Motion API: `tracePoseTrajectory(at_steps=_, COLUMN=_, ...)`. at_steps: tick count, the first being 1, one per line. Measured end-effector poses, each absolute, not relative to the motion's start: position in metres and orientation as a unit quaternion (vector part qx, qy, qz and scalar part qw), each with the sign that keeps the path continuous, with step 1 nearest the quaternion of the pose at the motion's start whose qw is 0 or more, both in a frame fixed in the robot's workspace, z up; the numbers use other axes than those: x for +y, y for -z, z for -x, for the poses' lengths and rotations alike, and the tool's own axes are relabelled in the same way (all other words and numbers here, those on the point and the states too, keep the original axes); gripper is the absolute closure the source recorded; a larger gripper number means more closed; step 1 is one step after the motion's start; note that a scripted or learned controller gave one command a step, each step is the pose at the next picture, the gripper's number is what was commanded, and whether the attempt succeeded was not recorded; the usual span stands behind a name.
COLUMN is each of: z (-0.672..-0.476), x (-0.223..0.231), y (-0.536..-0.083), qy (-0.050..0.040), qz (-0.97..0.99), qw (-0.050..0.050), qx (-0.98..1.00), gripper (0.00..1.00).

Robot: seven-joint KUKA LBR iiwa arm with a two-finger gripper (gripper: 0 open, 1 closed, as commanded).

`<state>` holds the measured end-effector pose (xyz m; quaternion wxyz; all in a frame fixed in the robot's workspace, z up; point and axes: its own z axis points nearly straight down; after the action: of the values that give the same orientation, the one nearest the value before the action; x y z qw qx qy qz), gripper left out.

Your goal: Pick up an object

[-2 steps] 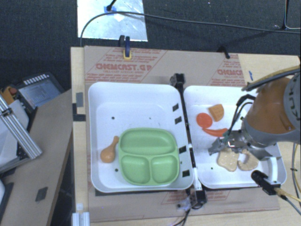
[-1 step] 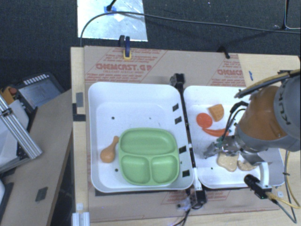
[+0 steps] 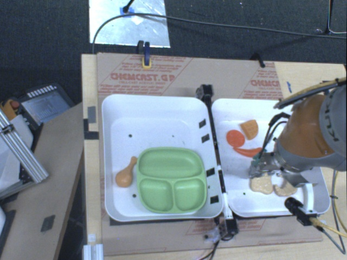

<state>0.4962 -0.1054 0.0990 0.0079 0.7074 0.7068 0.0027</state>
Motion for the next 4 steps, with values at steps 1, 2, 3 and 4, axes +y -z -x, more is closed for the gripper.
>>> tracePoseTrajectory(at_steps=1, z=-0.502, x=-0.111, y=-0.161, qy=-0.0018, qz=-0.706, qw=0.003, qx=0.708, gripper=1.00)
tracePoseTrajectory(at_steps=2, z=-0.507, x=-0.102, y=-0.217, qy=-0.0020, qz=-0.705, qw=0.003, qx=0.709, gripper=1.00)
tracePoseTrajectory(at_steps=3, z=-0.509, x=-0.102, y=-0.243, qy=-0.0016, qz=-0.705, qw=0.002, qx=0.709, gripper=1.00)
tracePoseTrajectory(at_steps=4, z=-0.529, x=-0.059, y=-0.232, qy=-0.0014, qz=-0.704, qw=0.001, qx=0.710, gripper=1.00)
